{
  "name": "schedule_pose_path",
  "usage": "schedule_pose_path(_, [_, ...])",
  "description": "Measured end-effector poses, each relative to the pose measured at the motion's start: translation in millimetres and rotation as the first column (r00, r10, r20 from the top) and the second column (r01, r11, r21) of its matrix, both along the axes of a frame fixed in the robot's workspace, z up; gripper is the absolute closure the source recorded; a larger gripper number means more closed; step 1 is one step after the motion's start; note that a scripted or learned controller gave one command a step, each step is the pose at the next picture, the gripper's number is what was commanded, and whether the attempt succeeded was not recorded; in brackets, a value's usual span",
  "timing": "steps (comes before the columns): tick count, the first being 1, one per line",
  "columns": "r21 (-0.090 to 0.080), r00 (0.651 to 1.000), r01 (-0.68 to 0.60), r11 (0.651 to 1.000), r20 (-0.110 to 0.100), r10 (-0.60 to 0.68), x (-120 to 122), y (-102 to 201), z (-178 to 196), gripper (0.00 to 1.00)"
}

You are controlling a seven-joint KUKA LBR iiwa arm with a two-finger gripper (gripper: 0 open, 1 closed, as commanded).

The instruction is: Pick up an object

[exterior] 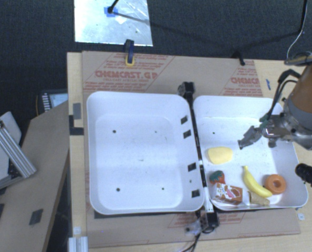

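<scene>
Gripper (249, 139) hangs over the right bin (235, 109), fingers I cannot tell apart or together, with the yellow lump (219, 155) just below-left, nearer than the banana (253, 182).

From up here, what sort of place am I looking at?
Probably a robot test bench in a lab: an arm's gripper over two white bins, with toy food like a banana for grasping practice.
</scene>
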State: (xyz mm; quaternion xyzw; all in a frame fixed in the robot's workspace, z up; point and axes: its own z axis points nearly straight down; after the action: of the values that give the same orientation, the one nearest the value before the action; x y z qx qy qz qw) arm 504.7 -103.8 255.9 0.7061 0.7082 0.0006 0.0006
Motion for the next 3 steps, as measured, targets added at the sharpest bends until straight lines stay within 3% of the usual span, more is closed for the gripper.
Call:
schedule_pose_path(1, [0.0,1.0,0.005,1.0,-0.005,-0.005,-5.6,-22.4,-178.7,0.0])
schedule_pose_path(2, [-0.004,1.0,-0.002,1.0,0.009,0.002,76.7,-54.7,-166.6,0.0])
schedule_pose_path(3, [-0.002,1.0,-0.001,1.0,0.004,0.001,73.8,-53.4,-157.0,1.0])
